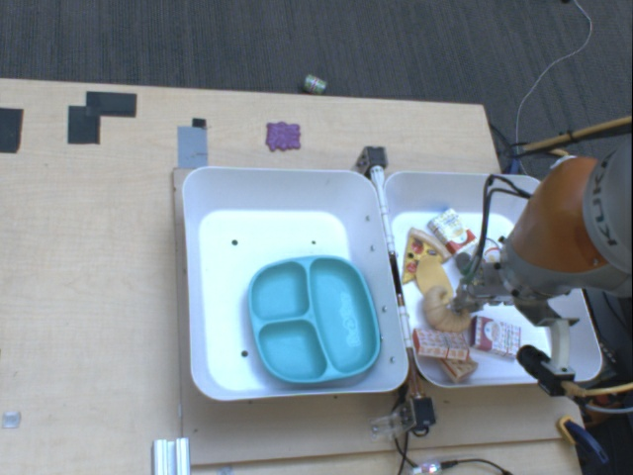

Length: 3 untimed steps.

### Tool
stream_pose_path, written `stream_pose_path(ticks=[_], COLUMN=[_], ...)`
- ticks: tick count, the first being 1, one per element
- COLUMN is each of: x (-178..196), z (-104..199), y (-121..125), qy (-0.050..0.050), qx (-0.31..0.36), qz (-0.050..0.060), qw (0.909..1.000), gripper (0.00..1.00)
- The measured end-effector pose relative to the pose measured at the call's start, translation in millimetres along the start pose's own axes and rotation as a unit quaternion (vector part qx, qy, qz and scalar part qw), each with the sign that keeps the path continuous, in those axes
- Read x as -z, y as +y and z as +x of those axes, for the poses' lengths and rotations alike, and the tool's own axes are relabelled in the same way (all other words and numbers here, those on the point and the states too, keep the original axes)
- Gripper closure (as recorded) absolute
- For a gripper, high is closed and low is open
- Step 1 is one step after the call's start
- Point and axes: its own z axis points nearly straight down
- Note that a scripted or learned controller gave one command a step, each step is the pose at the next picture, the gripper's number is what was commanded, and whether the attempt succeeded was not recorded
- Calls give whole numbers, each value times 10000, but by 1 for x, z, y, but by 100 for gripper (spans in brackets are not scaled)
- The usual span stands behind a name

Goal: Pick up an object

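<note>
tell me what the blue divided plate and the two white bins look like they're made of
The blue divided plate looks like moulded plastic: one even colour, rounded compartment ridges, a soft sheen. The left bin and right bin also seem plastic, glossy white with rounded corners and bright glare, though coated metal can't be ruled out.

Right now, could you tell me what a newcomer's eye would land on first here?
The blue tray, with three compartments, lies in the left bin. The grey arm with its orange band hangs over the right bin, above a heap of small food items.
</note>
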Motion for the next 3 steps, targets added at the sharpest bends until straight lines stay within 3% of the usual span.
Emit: stream_pose_path(ticks=[1, 2, 3], x=[-12, 99, 98], z=[-71, -41, -41], y=[52, 82, 81], qy=[16, 8, 10], qx=[11, 21, 18], qz=[48, 48, 64], qw=[10000, 10000, 10000], gripper=[100, 100, 0])
